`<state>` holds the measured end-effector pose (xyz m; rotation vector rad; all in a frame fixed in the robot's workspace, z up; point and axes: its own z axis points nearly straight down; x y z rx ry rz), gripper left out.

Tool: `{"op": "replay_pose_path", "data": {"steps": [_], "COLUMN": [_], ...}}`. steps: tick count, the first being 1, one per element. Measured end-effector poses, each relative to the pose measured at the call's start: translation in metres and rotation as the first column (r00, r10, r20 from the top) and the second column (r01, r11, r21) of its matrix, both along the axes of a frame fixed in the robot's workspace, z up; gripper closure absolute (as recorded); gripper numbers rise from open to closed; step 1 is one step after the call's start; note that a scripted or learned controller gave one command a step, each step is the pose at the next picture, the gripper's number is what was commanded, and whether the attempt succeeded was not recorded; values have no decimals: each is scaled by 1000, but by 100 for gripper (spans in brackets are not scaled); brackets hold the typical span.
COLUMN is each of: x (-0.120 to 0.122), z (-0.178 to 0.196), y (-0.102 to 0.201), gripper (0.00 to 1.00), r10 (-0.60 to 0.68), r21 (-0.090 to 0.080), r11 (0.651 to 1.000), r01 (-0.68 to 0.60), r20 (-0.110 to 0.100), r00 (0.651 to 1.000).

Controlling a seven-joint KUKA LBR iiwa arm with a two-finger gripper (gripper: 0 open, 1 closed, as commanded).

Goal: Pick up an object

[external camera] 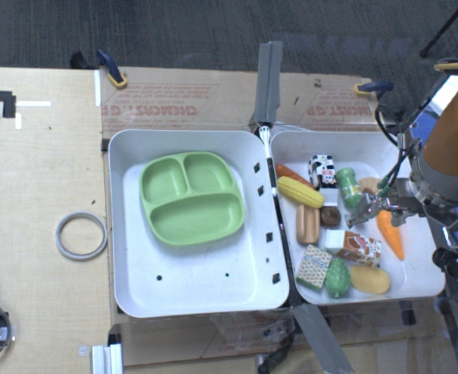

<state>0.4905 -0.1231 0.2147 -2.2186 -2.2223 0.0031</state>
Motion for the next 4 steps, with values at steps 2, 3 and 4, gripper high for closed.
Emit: {"op": "replay_pose_path", "data": {"steps": [2, 3, 4], "x": [66, 145, 147], "z": [-78, -122, -108], "y": [24, 17, 16], "gripper": [0, 0, 100], "r10": [390, 419, 417], "r21": [0, -2, -6], "r11": [921, 908, 909], "r01": [-390, -419, -417], "r20": [1, 4, 10], "r00": [921, 908, 909]}}
